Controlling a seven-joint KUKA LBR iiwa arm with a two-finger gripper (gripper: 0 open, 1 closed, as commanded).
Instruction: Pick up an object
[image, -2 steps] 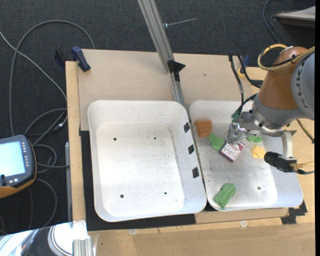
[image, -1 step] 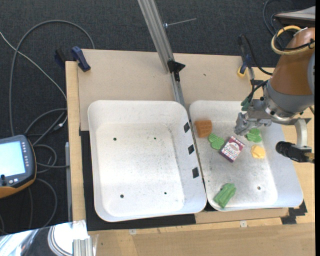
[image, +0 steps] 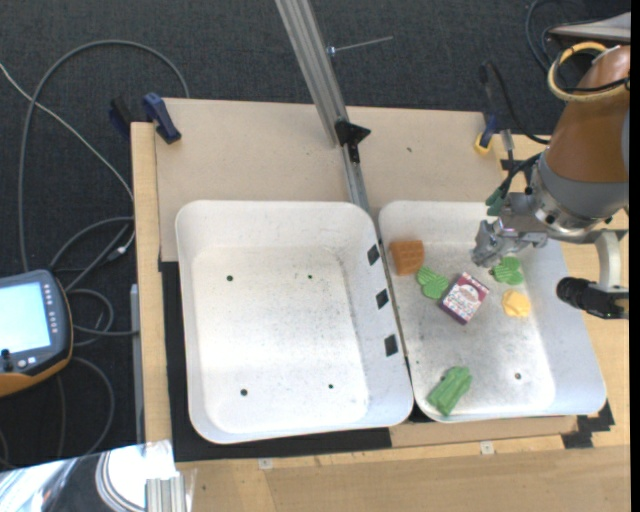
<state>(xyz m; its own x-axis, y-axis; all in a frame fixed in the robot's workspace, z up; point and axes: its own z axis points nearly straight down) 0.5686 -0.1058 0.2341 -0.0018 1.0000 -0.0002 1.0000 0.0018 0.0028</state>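
Gripper (image: 495, 248) hangs low over the right bin (image: 520, 395), near its far edge, arm entering from the right. Whether the claw is released or clenched: cannot tell, the wrist body hides it from above.

Nearest candidate: small green piece (image: 508, 270), just below and slightly right of the claw, possibly touching it; nothing visibly gripped. Compact shape, no clear long axis.

Yellow piece (image: 516, 304) lies further down the same line, just beyond the green one.

Patterned box (image: 465, 298) sits down-left of the claw, tilted, long axis running diagonally from upper right to lower left. A green leaf-like piece (image: 433, 284) touches or nearly touches its left side.

Orange block (image: 406, 256) is left of the claw, near the wall between the bins.

Larger green object (image: 450, 389) lies well apart, down-left, near the bin's near rim, long axis diagonal.

Judgement: shortest move is a small shift toward the green piece. Room is tight there: yellow piece and box nearby. Open floor lies lower right of the claw. Left bin (image: 280, 330) holds nothing to pick.
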